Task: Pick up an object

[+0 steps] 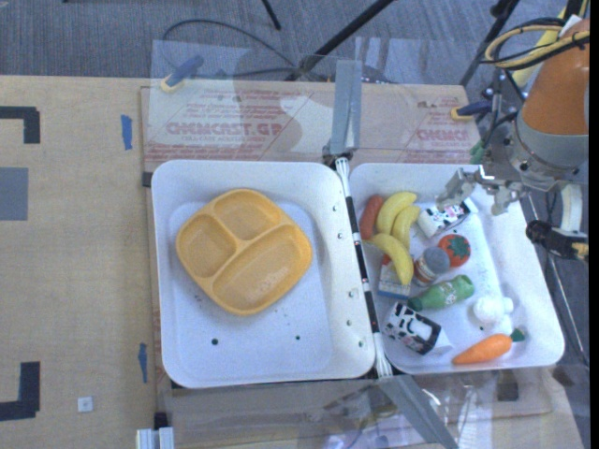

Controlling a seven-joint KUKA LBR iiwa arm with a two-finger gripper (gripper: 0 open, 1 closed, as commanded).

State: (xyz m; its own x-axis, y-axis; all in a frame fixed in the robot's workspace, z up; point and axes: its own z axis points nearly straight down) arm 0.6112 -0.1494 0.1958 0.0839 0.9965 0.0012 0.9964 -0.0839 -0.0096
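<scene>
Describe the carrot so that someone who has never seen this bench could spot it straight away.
Look at the right bin, the crowded one beside the bin holding the yellow divided plate. Go to its near right corner: the carrot lies there on its side, just below a small white item. It is the only orange, tapered thing with a green tip; the bananas sit farther back.

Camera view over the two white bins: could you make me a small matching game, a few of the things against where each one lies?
Things:
1. yellow divided plate
2. carrot
3. bananas
4. green bottle

Places:
A. front right corner of the right bin
B. middle of the left bin
C. centre of the right bin
D. right bin, near the divider

Pairs: 1-B, 2-A, 3-D, 4-C
</scene>
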